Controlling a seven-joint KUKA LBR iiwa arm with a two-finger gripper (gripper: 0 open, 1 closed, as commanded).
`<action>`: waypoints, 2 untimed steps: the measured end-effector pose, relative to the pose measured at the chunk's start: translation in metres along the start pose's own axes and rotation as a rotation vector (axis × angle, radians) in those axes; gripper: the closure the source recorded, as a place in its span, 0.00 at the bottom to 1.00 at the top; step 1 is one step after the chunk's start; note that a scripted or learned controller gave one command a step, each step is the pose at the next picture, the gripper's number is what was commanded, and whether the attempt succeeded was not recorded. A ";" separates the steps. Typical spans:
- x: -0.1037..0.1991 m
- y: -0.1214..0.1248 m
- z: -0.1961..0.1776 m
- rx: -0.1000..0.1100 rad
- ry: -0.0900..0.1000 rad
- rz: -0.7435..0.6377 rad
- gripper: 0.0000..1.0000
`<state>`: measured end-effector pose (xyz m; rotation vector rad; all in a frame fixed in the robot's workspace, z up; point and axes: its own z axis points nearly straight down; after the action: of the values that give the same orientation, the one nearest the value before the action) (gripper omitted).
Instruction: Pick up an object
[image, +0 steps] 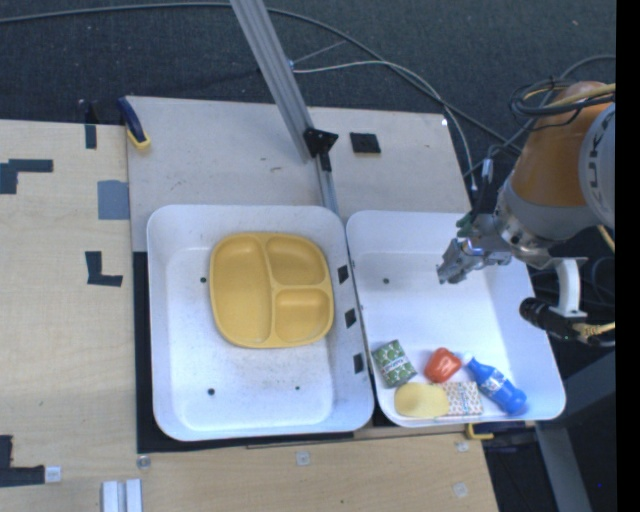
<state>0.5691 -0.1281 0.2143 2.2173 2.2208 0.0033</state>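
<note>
White plastic forms the two shallow bins sitting side by side on the bench (60, 300). The left bin (170, 330) carries a yellow divided plate (271, 289), lying flat with its three compartments facing up. The right bin (420, 300) has its objects gathered along the near edge: a small green packet (393, 362), a red-orange piece (443, 364) just beside it, a pale yellow lump (421, 401) below them, a patterned packet (462, 399) touching the lump's right side, and a blue bottle-like item (497, 387) at the near right corner.

From the right, the grey arm (540, 215) reaches in, its orange band (560, 150) above the wrist, the wrist angled downward and toward the left. The jaws (455, 266) hang over the far half of the right bin, above bare white floor, well apart from the cluster of objects at the near edge. Nothing is seen between them; whether they are spread or pressed together I cannot tell, since they show as a dark, blurred shape.

A slanted metal pole (280, 75) crosses the top of the view, and cables (400, 75) trail over the dark floor behind the bench.
</note>
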 end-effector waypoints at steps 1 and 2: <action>0.045 -0.003 -0.002 0.005 0.003 -0.004 1.00; 0.099 -0.009 0.004 0.007 0.002 -0.005 1.00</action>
<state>0.5603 -0.0292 0.2101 2.2165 2.2307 -0.0017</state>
